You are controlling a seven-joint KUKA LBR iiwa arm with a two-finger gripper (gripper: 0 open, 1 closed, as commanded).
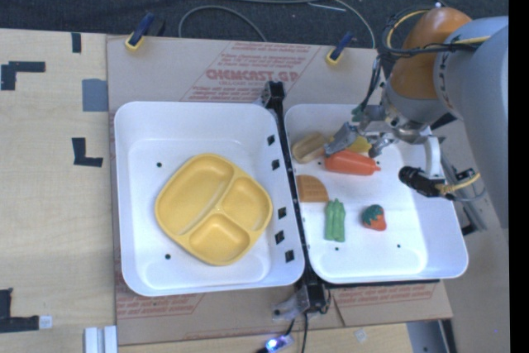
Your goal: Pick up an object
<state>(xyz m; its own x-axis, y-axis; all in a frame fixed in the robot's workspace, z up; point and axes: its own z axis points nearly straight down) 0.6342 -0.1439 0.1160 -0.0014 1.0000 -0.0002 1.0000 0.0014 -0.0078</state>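
Note:
My gripper [359,146] hangs over the back of the right bin [430,252], its two fingers spread apart and open. Just in front of the fingertips an orange carrot [352,164] lies on its side on the bin floor; I cannot tell whether the fingers touch it. A tan bread roll [307,146] lies to the gripper's left by the divider. Nearer the front are a brown wedge-shaped piece [312,189], a green vegetable [334,220] and a small red-and-green fruit [374,217]. Nothing is between the fingers.
The left bin [132,178] holds a yellow divided plate [213,207]. The arm's orange band [421,54] and grey body fill the upper right. A black cable connector [421,180] sticks out over the right bin's right side. Clamps and cables lie behind the bins.

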